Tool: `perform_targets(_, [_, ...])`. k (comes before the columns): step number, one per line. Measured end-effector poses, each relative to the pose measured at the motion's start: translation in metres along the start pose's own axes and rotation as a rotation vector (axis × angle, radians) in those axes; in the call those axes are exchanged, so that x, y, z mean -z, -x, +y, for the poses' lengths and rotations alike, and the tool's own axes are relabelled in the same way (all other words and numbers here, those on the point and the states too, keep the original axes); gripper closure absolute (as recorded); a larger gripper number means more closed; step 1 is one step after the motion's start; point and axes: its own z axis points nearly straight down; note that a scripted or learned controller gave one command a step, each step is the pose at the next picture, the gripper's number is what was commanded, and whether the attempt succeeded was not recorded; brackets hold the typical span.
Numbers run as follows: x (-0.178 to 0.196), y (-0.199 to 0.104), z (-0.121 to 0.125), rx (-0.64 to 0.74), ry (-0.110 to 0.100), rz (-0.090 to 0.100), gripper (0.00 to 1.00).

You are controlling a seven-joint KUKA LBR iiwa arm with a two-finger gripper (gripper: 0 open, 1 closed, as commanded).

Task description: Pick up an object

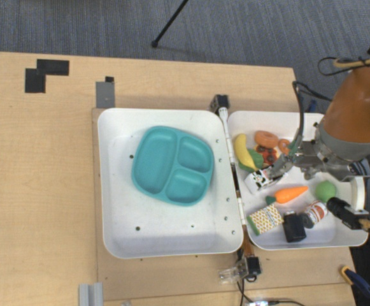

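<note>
A light wooden bench fills most of the frame, seen from above at a slant, with grey carpet across the top. Two shallow white bins sit side by side on it.

The left bin, in the centre of the frame, holds a teal divided plate with three compartments, lying flat and slightly rotated.

The right bin, at the right of the frame, is crowded with small things. A yellow banana lies near its upper left corner, next to the divider between the bins. To its right sits a cluster of orange, red and green toy food. Below the banana is a small white object with black markings. An orange carrot lies in the middle of the bin, with a green ball just to its right. Along the lower edge are a patterned yellow-green packet, a black block and a small bottle with a red band.

The grey arm with its orange band reaches in from the right edge. Its end effector hangs low over the upper middle of the right bin, between the toy food cluster and the white object. Whether its fingers are spread or pressed together cannot be told, and nothing is visibly gripped.
</note>
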Motion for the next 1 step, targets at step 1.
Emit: perform_targets(1, [-0.0848, 0.0593, -0.0307, -0.003, 0.006, 0.000, 0.00])
